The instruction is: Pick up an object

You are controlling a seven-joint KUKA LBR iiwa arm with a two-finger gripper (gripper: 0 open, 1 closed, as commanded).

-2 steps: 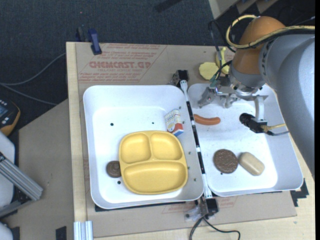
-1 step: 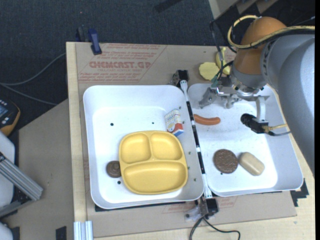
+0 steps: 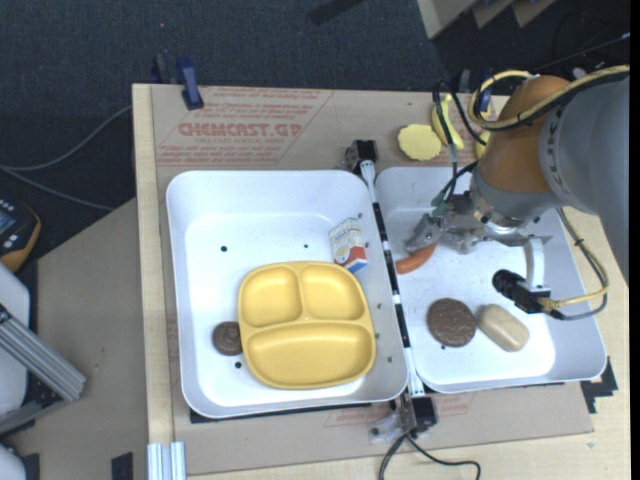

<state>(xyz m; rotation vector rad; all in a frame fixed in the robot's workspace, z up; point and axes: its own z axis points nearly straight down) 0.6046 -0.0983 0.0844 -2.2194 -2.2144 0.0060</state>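
In the right bin (image 3: 570, 353) an orange sausage-shaped piece (image 3: 417, 259) lies by the left wall. My gripper (image 3: 443, 232) hangs just above and to the right of it, and its metal parts cover the piece's upper end. A round brown cookie (image 3: 452, 322) and a tan bread-like lump (image 3: 502, 327) lie side by side near the bin's front. The grey arm with its orange band (image 3: 525, 138) comes in from the upper right.
The left bin (image 3: 190, 218) holds a yellow divided plate (image 3: 303, 324), a small brown disc (image 3: 227, 338) at its left and a white packet (image 3: 348, 242) by the right wall. A yellow lump (image 3: 420, 142) lies on the bench behind the bins. Cables loop beside the arm.
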